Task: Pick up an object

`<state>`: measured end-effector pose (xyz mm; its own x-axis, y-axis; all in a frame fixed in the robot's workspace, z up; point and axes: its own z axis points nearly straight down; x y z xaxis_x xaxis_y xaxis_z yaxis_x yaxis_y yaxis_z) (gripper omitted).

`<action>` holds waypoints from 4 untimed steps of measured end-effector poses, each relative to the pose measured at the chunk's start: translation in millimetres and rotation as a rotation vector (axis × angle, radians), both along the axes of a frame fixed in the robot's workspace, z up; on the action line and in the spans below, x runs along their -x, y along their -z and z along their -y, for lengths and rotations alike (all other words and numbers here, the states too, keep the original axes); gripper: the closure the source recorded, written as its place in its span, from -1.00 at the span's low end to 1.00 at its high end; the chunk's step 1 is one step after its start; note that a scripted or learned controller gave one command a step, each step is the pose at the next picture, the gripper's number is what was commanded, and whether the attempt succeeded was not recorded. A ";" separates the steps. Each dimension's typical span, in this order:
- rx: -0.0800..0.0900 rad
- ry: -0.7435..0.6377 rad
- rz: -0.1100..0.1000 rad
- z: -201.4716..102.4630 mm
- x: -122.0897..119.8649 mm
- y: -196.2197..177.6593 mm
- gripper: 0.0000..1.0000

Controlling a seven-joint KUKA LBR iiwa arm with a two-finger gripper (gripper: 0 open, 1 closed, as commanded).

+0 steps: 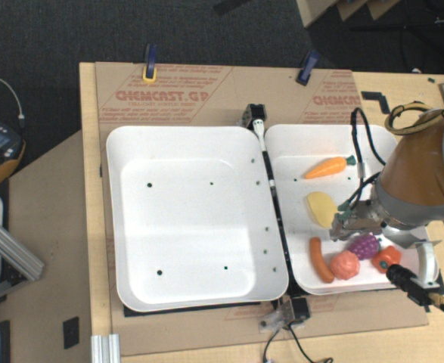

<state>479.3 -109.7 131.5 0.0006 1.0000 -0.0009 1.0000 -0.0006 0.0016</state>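
Observation:
The right bin (297, 146) holds several toy foods. An orange carrot (327, 168) lies toward the back, a pale yellow piece (321, 207) sits in the middle, and an orange-red sausage (320, 261) lies near the front wall. Beside the sausage are a pink ball (345, 265), purple grapes (364, 245) and a small red-orange piece (388, 257). My gripper (346, 226) hangs low over the bin between the yellow piece and the grapes, right at the yellow piece's right edge. The wrist hides what lies beneath it.
The left bin (131, 157) stands beside the right one, a dark divider rail (273, 203) between them. Both rest on a cardboard sheet (206, 89) held by clamps at the back. A black cable (358, 146) loops over the right bin's rear.

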 end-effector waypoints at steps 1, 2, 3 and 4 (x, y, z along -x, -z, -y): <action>0.007 0.000 0.019 44.9 -24.4 -193.4 1.00; -0.001 -0.007 0.006 -11.9 -0.2 -242.2 1.00; -0.002 0.001 -0.010 -8.8 0.7 -147.6 1.00; -0.003 0.003 -0.014 19.1 1.7 38.4 1.00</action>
